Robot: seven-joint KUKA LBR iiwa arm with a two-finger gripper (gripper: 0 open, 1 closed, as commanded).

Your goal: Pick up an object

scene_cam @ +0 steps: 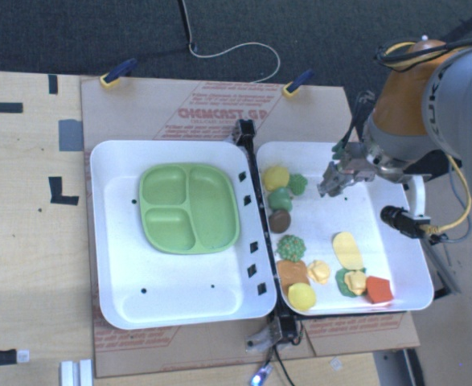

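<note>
approach step: the gripper [330, 185] hangs over the right bin [396, 240]; whether it is apart or together i cannot tell; nearest toy, a green piece [297, 185], next needs a descent

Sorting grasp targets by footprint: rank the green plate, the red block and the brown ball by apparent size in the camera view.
1. green plate, by far the largest
2. red block
3. brown ball, only slightly smaller than the block; nearly alike

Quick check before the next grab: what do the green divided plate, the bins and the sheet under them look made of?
Green divided plate: likely moulded plastic, matte, uniform colour with soft rounded ridges.
White bins: probably plastic, smooth, with rounded corners and a slight sheen.
Sheet under the bins: cardboard, judging by its flat brown surface and red print.
</note>
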